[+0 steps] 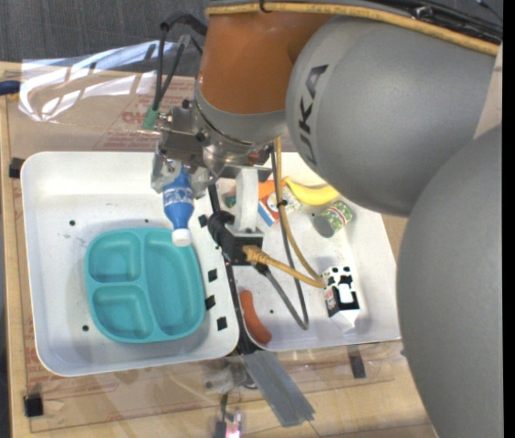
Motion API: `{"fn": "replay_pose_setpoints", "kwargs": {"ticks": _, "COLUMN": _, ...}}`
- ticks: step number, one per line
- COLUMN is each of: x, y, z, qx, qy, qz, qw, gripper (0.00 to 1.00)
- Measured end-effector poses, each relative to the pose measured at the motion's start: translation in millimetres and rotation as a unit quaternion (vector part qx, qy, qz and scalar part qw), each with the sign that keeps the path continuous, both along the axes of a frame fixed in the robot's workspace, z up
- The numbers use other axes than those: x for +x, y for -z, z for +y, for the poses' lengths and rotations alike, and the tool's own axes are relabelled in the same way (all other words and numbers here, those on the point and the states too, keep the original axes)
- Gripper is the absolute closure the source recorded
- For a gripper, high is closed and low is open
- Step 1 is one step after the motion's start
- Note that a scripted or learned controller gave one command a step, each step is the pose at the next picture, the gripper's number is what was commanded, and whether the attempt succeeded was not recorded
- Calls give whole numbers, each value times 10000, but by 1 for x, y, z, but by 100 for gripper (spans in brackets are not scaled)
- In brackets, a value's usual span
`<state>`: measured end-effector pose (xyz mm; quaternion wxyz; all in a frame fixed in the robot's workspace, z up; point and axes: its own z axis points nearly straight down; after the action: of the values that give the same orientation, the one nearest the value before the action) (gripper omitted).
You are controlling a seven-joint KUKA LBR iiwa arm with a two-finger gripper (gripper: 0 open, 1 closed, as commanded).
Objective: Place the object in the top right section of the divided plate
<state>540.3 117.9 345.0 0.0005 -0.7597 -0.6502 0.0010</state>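
A teal divided plate [144,284] lies in the left bin [49,245], with two small sections on its left and one long section on its right. My gripper [173,173] hangs just above the plate's top right corner and is shut on a blue plastic bottle [177,203]. The bottle is tilted, its white cap [182,237] pointing down and touching or hovering at the plate's upper right rim. The arm's orange band and grey body hide the bins' far right side.
The right bin [378,328] holds a yellow banana [312,192], a green can [336,217], a white carton with black marks [341,294] and a red sausage [253,316]. Cables trail over the divider between the bins. A plastic sheet [84,89] lies behind the left bin.
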Motion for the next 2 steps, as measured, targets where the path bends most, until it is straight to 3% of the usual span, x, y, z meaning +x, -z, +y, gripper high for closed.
{"fn": "replay_pose_setpoints", "kwargs": {"ticks": 1, "x": -1, "y": 48, "z": -13, "qx": -13, "qy": 1664, "qz": 21, "qw": 9860, "gripper": 100}}
{"fn": "replay_pose_setpoints", "kwargs": {"ticks": 2, "x": 48, "y": 77, "z": -8, "qx": -15, "qy": 1620, "qz": 15, "qw": 9868, "gripper": 100}}
